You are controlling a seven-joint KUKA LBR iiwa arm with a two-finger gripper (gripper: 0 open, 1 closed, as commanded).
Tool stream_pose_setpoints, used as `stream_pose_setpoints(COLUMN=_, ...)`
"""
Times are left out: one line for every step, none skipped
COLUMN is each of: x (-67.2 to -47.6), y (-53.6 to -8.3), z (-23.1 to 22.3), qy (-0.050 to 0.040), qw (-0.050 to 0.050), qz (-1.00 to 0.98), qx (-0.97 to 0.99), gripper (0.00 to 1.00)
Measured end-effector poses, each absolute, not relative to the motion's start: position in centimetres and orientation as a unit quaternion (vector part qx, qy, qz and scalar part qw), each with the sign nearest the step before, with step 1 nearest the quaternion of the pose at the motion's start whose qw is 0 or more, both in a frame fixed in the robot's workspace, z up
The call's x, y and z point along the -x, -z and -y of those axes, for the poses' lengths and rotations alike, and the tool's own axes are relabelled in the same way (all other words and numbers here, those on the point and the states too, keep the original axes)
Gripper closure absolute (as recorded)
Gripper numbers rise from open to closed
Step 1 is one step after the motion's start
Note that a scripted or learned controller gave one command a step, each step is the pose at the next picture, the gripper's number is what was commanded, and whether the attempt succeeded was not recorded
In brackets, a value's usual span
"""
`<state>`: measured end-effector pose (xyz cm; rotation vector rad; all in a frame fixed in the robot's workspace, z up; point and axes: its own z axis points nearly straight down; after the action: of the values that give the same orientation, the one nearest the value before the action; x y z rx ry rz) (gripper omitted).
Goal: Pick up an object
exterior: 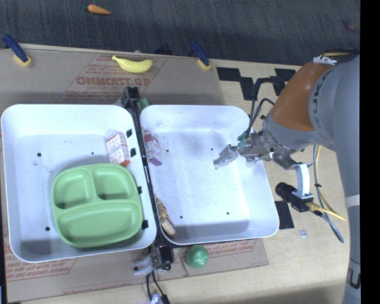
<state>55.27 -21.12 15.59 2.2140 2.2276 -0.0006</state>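
My gripper (223,158) hangs over the right side of the right bin (240,223), reaching in from the right on the grey arm with its orange band (301,94). Nothing shows in it. A small red-and-white packet (151,146) lies against the right bin's left wall. A tan object (164,221) rests in that bin's near-left corner. The left bin (19,125) holds a green divided tray (98,201) and a red-and-white packet (117,148) just behind the tray.
A green ball (197,256) sits on the cardboard in front of the right bin. A yellow banana (132,63) lies behind the bins, between blue clamps (18,50). An orange carrot (99,9) lies on the dark floor beyond.
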Motion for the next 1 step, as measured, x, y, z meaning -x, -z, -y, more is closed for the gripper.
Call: stream_pose_setpoints(x=-57.88, y=-18.67, z=21.11, qy=-0.0002, qw=0.001, qz=-0.709, qx=-0.705, gripper=0.0)
